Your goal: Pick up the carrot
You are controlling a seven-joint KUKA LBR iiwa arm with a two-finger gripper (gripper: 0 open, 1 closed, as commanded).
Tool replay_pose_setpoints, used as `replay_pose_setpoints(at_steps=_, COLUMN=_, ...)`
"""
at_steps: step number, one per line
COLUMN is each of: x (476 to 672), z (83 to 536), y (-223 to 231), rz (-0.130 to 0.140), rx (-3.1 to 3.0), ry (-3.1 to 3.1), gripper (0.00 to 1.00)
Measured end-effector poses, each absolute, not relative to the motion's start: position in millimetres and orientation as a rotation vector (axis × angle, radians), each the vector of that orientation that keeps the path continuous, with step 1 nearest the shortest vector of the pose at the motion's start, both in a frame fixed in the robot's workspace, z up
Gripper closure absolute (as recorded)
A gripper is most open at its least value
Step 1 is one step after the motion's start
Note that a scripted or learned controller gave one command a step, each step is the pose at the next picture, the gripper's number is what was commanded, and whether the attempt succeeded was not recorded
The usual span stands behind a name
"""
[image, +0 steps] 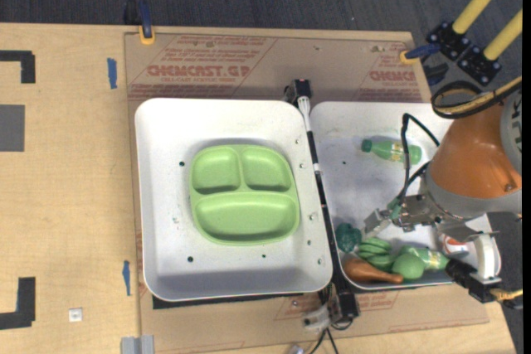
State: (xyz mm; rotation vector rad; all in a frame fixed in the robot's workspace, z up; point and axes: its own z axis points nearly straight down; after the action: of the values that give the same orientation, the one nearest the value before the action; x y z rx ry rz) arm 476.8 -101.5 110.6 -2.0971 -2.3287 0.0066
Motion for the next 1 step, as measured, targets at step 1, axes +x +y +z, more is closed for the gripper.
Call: replay_pose_setpoints(at_steps=1, x=510.7, z=184.6, y=-51.1, rz=-0.002, rx=-2.674, ry=-1.647, gripper=0.00)
